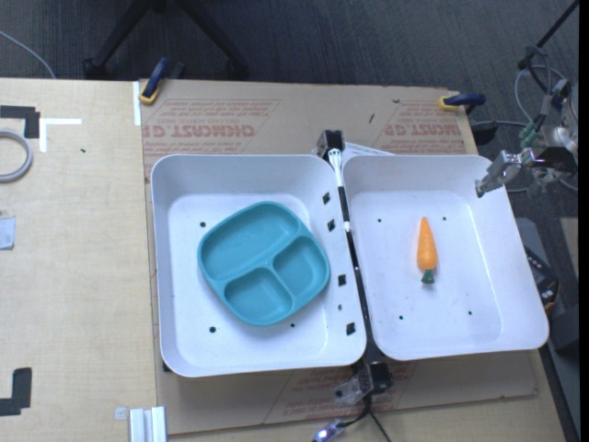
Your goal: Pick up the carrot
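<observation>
The carrot [425, 249] lay in the right bin [492, 325], green end toward the front. It looked light, stiff and smooth, so I judged its thick middle best. My end effector's state I could not tell.

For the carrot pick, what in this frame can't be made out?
- Gripper at the right bin's upper right rim: too small to tell whether its fingers are open or shut.
- Arm behind it: cut off by the frame's right edge.
- Carrot's green end: too small to read in detail.
</observation>
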{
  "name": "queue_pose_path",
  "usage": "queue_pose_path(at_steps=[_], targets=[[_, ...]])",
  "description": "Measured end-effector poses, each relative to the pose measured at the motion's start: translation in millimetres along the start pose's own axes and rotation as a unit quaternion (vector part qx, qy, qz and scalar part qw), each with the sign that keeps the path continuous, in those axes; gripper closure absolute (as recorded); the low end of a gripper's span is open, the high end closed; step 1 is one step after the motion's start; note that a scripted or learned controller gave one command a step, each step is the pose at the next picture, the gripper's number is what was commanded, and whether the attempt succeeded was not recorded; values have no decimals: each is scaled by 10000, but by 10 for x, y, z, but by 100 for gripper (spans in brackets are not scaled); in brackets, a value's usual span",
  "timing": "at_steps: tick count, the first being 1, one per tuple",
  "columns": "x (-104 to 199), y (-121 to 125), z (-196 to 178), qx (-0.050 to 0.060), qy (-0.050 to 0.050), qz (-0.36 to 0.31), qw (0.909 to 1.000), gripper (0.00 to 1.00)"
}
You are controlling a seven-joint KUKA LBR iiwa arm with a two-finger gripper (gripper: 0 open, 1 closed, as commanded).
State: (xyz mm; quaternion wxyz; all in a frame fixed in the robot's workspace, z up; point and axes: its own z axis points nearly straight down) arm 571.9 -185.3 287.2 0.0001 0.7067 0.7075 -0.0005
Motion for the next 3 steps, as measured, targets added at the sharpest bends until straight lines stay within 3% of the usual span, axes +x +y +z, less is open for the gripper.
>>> queue_pose_path(at_steps=[1,2,3], targets=[[-44,67,1451,3,3,16,10000,0],[411,33,1949,4,4,7,10000,0],[407,35,1853,2,4,18,10000,100]])
